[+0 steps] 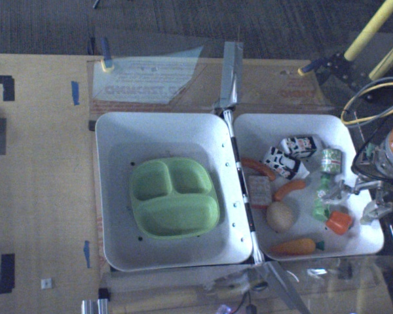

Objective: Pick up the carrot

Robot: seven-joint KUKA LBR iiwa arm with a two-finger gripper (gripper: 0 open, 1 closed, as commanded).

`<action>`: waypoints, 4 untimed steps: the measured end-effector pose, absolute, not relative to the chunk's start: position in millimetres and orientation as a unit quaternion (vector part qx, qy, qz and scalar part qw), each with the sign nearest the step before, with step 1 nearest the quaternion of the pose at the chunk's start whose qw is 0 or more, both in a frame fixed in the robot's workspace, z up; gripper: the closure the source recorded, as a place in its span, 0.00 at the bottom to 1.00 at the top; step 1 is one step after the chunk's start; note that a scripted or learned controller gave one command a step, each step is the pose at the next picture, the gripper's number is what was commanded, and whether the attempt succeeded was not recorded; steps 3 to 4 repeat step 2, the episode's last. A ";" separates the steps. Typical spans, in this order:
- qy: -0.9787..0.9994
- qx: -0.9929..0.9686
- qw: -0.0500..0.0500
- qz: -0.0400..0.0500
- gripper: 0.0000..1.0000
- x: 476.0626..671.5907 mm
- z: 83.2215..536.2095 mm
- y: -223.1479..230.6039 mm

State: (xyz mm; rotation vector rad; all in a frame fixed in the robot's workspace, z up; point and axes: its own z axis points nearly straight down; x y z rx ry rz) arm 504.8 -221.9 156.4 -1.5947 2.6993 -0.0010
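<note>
The carrot (295, 246) lies at the right bin's (360, 131) six o'clock, while the gripper (363, 198), fingers spread wide and holding nothing, hovers at three o'clock, likely staging its approach.

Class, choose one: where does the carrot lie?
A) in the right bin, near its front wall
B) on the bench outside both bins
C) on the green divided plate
A: the carrot lies in the right bin, close to its front wall, below the egg.
</note>
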 end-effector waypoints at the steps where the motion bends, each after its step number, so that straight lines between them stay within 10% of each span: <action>1: 0.739 -0.674 0.001 0.002 0.00 480.3 154.4 -221.6; 4: 0.739 -0.674 0.002 0.001 0.00 480.3 154.4 -221.7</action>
